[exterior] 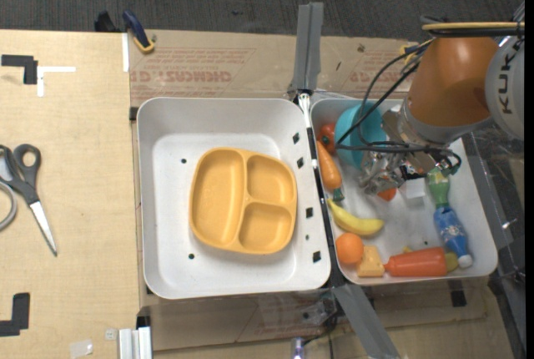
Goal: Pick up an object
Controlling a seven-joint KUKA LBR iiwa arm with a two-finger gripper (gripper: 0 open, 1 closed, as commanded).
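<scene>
The right bin (488, 219) holds several toy foods: a banana (355, 220), an orange (350, 249), a yellow wedge (371, 263), a red-orange bottle (420, 262) lying flat, a blue bottle (451, 232), a green piece (438, 185), a carrot (329, 169) and a teal bowl (360, 131). My gripper (381, 176) hangs low in the middle of this bin under the orange wrist (448, 82), just right of the carrot and above the banana. A small red-orange piece (386, 193) lies at its tips.
The left bin (158, 207) carries a yellow divided plate (244, 201). Scissors (29, 190) lie on the bench at far left. A metal divider bar (307, 57) runs between the bins. Cables (392, 69) loop off the arm.
</scene>
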